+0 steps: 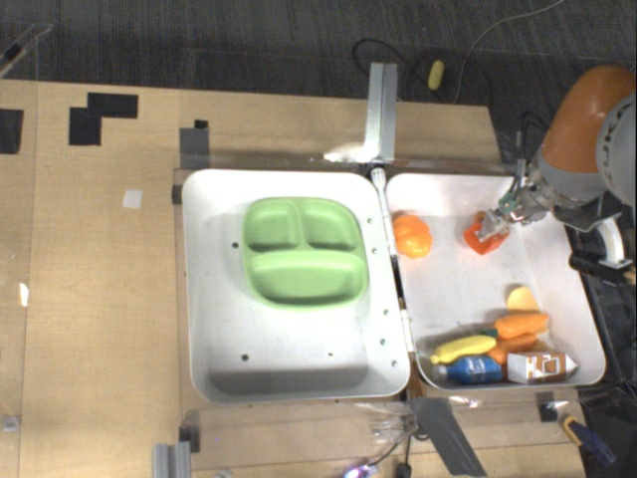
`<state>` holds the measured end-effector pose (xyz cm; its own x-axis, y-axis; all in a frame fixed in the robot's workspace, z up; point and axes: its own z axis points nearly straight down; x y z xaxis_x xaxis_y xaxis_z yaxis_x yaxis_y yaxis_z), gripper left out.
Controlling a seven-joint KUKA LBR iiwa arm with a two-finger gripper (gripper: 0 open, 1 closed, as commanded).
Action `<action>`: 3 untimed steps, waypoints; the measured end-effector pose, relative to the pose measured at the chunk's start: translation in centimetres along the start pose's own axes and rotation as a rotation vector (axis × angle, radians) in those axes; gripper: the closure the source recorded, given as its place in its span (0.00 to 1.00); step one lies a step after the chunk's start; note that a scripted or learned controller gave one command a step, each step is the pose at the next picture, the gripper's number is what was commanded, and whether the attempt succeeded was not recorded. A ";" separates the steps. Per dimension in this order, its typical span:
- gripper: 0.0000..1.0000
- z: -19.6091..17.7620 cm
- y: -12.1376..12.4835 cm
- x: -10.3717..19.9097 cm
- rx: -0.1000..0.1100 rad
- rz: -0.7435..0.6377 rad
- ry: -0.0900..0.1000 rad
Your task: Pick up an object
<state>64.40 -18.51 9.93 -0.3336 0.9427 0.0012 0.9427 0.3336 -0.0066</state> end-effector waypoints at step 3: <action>1.00 -10.4 3.5 2.0 -0.016 0.405 -0.003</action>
<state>67.09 -15.47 20.34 0.0644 0.9979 -0.0009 0.9979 -0.0644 0.0091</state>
